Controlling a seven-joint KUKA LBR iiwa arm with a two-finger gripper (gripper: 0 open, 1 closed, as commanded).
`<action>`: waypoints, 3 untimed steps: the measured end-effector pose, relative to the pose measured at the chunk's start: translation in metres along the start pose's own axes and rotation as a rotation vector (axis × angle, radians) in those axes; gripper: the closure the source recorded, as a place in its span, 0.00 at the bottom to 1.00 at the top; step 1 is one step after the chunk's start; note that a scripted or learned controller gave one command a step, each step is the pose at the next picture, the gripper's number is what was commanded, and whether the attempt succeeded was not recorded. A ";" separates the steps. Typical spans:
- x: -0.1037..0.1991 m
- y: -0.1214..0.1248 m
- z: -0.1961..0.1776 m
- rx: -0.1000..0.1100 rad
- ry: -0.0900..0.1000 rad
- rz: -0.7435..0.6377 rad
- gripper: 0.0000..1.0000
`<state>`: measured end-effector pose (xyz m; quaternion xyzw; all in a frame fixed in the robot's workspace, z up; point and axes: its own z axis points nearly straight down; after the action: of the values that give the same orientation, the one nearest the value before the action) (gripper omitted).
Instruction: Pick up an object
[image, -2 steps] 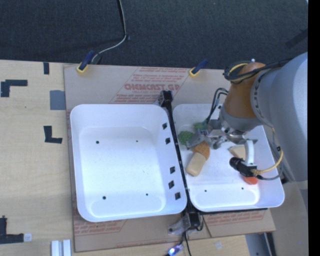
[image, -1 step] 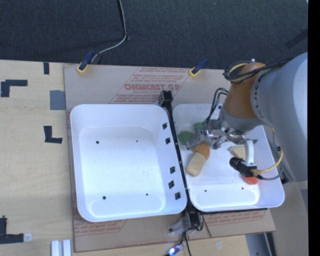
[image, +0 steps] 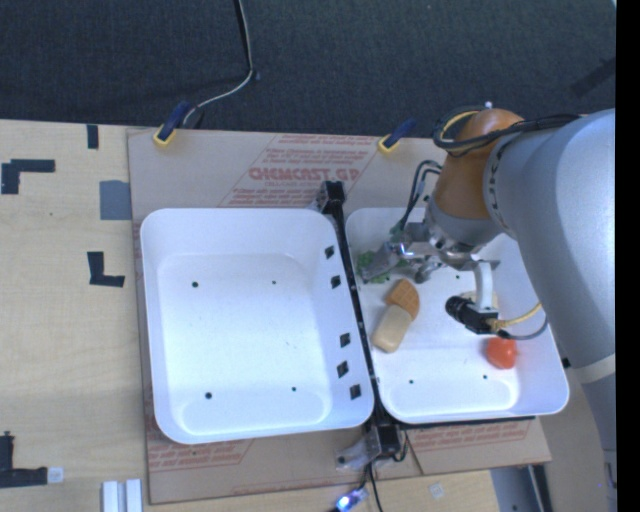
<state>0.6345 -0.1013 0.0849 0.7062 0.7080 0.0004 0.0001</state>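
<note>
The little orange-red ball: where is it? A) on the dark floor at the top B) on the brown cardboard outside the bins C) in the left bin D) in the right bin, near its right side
D: the orange-red ball lies on the floor of the right bin, close to its right wall, beyond the tan cork-like piece.

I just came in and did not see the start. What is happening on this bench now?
A grey robot arm reaches from the right into the right bin, its gripper low near a small green object by the divider. A tan bread-like piece and an orange-red ball lie loose in the same bin. Nothing is visibly held yet. The left bin sits alongside.
</note>
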 end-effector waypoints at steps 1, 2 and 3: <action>0.009 -0.022 -0.106 -0.009 -0.001 0.000 0.00; 0.084 -0.014 -0.099 0.002 0.002 -0.005 0.00; 0.080 -0.014 -0.109 0.003 0.000 -0.001 1.00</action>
<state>0.6200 -0.0218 0.1936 0.7060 0.7082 -0.0005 -0.0010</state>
